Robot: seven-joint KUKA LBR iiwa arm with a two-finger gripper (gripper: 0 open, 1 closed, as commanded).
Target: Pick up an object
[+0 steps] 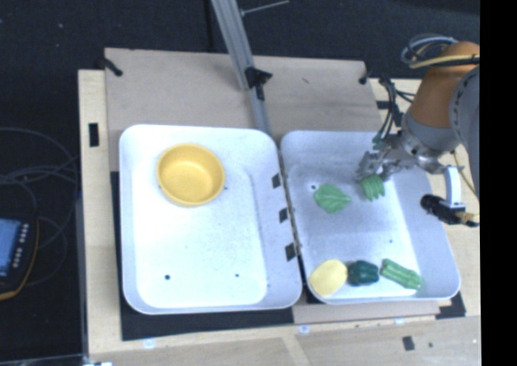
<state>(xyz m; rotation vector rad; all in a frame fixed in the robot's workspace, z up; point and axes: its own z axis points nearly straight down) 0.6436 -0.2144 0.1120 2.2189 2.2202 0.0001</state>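
The gripper [373,172] is pinching a small green object [371,187] over the right bin [420,219], right of frame centre, so it is needing a slow, straight lift.

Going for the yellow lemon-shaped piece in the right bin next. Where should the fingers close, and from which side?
Judging by its shape, grip the yellow piece across its rounded middle, coming straight down. The bin wall hems its left and near sides and the dark green piece touches its right, so set the fingers far to near, not left to right.
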